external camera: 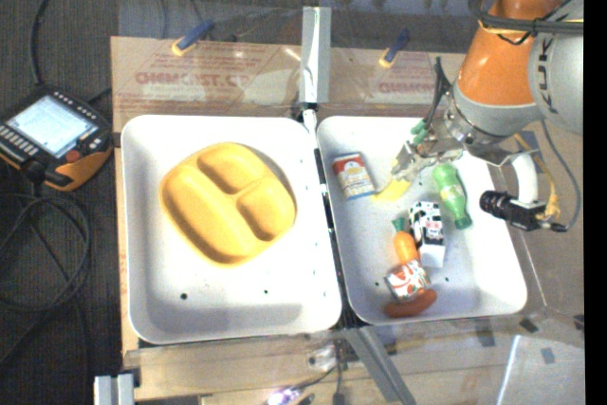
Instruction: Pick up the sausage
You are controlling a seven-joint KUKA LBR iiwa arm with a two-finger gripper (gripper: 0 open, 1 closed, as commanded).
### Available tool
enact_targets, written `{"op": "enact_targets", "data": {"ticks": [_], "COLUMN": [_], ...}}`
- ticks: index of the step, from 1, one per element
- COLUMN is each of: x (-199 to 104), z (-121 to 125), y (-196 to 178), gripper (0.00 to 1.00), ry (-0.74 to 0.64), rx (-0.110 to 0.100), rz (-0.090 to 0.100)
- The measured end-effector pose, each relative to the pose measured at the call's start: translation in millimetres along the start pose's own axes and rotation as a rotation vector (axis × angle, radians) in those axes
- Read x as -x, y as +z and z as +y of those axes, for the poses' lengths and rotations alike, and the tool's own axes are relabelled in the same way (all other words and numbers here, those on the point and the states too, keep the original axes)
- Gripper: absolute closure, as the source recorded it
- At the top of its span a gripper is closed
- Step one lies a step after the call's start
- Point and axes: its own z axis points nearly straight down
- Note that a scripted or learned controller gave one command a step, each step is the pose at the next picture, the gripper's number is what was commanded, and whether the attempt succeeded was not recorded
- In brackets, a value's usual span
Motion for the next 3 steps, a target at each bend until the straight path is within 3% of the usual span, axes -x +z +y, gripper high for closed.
{"op": "enact_targets", "data": {"ticks": [1,2,3], "x": [90.8,28.4,27.6], "z": [-27.3,-52.7,-51.2], "y": [-59.1,37.9,32.0], "gripper": [1.00,1.00,1.00], "ry": [-0.215,-0.552,-0.554], "rx": [0.003,0.005,0.004], "rz": [-0.001,0.003,0.008]}}
